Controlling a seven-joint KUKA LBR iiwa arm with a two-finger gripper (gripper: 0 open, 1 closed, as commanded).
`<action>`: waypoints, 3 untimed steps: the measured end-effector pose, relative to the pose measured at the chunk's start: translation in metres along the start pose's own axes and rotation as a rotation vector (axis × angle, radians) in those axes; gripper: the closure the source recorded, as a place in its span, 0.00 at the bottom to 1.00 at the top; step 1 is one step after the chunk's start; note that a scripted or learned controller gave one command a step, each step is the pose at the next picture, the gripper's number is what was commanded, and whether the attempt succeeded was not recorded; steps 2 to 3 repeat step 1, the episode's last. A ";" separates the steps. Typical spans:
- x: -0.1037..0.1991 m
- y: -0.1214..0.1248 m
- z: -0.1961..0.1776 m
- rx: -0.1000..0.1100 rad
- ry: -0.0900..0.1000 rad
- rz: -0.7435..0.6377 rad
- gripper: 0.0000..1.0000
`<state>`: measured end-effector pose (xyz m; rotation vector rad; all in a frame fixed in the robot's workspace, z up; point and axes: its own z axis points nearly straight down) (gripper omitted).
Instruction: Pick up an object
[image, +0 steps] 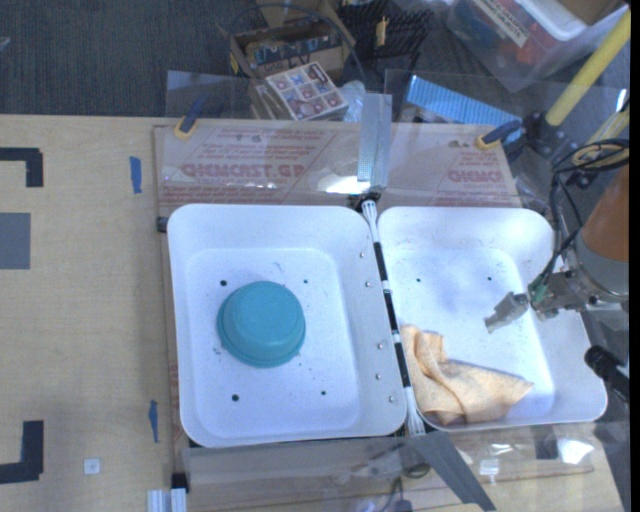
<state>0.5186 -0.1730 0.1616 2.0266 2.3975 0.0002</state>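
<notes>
Here the gripper hangs right of centre, above an orange cloth. A teal bowl sits left of centre. Whether its jaws are parted, I cannot tell.

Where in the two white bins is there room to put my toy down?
Left bin: bare floor rings the teal bowl, widest toward the front right corner. Right bin: its back half is bare, from the divider across to the gripper. Its front is crowded by the crumpled orange cloth.

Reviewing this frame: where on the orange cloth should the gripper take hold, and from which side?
Probably the raised, bunched fold at the orange cloth's left end, from straight above: it stands higher than the flat tail, and the right bin's wall blocks a sideways approach.
</notes>
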 end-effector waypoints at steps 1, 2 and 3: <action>0.046 -0.029 0.072 -0.008 -0.003 -0.054 0.00; 0.046 -0.029 0.072 -0.008 -0.003 -0.054 0.00; 0.046 -0.029 0.072 -0.008 -0.003 -0.054 0.00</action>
